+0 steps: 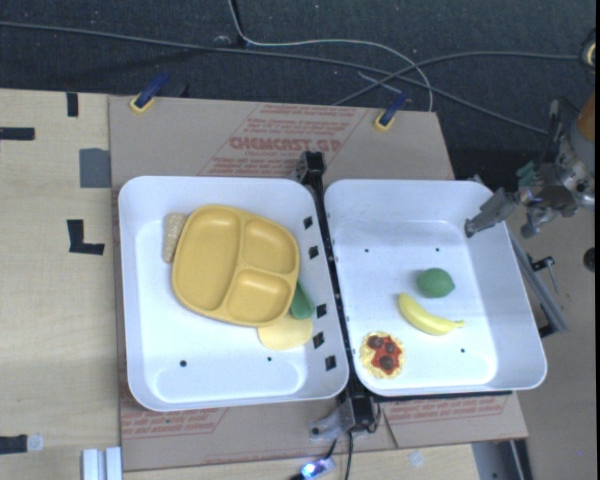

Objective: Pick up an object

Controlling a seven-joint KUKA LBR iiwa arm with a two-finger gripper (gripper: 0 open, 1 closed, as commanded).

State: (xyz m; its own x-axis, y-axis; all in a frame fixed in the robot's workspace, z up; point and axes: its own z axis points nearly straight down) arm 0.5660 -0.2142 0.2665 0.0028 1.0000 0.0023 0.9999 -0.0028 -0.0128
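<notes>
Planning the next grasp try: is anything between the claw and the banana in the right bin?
Nothing visible. The claw hovers at the right bin's upper right edge; bare white floor lies between it and the banana. The green ball sits just above.

yellow divided plate (235,265) in left bin (145,368), banana (427,315), green ball (436,283), mini pizza (383,354) in right bin (515,363)

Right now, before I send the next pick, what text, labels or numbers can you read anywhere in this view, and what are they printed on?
"CHEMCAST GP", red print, partly blurred, on the brown cardboard sheet under the two shallow white bins.
Smaller red lines below it: too blurred to read.
Red print on the cardboard's front edge: unreadable.
</notes>
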